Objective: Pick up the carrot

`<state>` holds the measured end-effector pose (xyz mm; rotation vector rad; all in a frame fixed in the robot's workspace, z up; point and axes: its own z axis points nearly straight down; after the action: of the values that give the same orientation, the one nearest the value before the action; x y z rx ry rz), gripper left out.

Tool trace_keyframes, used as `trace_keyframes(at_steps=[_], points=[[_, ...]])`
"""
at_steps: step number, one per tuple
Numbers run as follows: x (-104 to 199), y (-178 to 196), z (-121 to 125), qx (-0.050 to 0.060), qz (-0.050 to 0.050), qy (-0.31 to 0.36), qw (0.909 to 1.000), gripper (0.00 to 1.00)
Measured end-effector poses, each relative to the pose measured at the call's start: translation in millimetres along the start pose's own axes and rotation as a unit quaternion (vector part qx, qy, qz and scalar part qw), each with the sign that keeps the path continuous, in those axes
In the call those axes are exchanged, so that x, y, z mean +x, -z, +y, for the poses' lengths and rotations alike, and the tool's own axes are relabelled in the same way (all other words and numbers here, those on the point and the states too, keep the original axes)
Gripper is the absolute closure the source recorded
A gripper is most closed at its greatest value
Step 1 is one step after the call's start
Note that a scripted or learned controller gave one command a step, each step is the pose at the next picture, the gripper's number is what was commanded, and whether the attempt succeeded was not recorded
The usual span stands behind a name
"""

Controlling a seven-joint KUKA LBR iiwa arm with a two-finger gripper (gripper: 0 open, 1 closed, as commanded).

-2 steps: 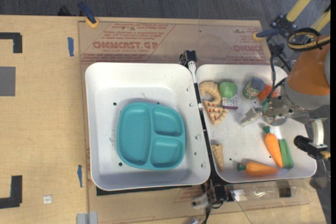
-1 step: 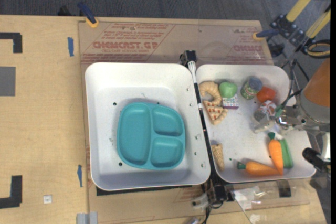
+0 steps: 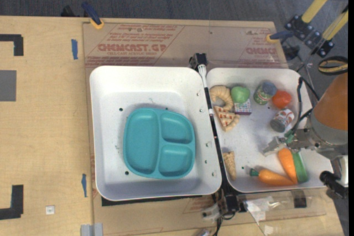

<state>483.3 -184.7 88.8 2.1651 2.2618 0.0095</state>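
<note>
Two orange carrot-like pieces lie at the front of the right bin. One carrot with a green top lies flat along the front wall. A second orange piece stands at a slant next to a green piece. My gripper hangs right over the upper end of that second orange piece. Its grey fingers are spread to either side, and it is open. The arm's orange band covers the bin's right rim.
The right bin also holds a pretzel, a green ball, a waffle slice, a small can, a red tomato, a little jar and a cracker. A teal divided plate lies in the left bin.
</note>
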Motion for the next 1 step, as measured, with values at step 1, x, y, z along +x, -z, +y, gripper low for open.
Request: trace_keyframes(at_steps=[1], points=[[-0.9, 11.9, 2.7, -0.004, -0.002, 0.000, 1.0000, 1.00]])
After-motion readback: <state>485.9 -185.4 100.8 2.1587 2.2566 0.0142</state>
